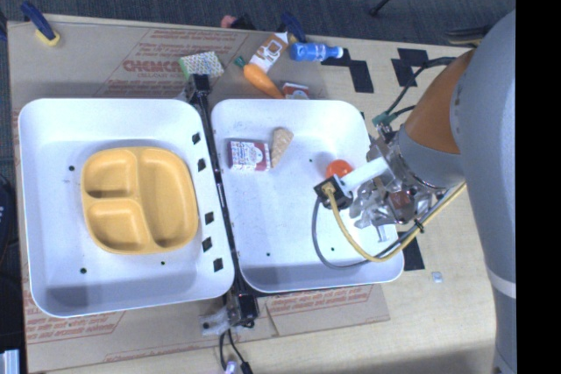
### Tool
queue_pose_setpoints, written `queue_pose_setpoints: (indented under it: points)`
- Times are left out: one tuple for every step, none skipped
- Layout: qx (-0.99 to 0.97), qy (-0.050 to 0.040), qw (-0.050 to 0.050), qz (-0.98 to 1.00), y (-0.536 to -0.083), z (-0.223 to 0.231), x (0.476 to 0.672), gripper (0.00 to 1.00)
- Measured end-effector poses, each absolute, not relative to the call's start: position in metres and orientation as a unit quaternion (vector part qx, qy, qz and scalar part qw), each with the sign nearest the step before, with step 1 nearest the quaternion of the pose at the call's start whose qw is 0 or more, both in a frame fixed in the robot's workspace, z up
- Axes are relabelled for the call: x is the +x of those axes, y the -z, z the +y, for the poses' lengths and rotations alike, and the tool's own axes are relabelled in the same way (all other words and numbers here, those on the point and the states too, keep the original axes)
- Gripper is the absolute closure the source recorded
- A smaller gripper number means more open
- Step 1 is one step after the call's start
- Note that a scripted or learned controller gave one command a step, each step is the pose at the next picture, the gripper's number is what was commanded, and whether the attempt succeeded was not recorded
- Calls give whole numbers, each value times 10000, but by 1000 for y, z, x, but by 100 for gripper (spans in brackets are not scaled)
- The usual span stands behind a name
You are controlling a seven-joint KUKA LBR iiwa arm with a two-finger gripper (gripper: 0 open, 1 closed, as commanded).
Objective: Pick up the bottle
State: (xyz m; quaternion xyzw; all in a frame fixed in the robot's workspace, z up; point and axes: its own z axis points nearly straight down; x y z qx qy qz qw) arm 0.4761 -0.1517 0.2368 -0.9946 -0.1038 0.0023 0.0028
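**Bottle Pick: Handling Notes**

The small blue plastic bottle (314,52) lies on its side on the counter (438,311), at 12 o'clock of the right white bin (289,276). Probably light, rigid and slippery; grasp across mid-body. The pincer (372,210) sits over the bin's 3 o'clock side; whether it is clenched cannot be told.

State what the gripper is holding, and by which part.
Cannot be told: the gripper sits low in the right bin, its tip hidden. The bottle lies outside on the bench.

You see 2 smooth white plastic bins (289,276), a matt yellow plastic tray (138,198), and printed cardboard (158,57) beneath them.
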Motion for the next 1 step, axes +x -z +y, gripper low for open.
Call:
queue_pose_setpoints:
  points:
    - [-9946,-35,30,-1034,-233,-155,476,100]
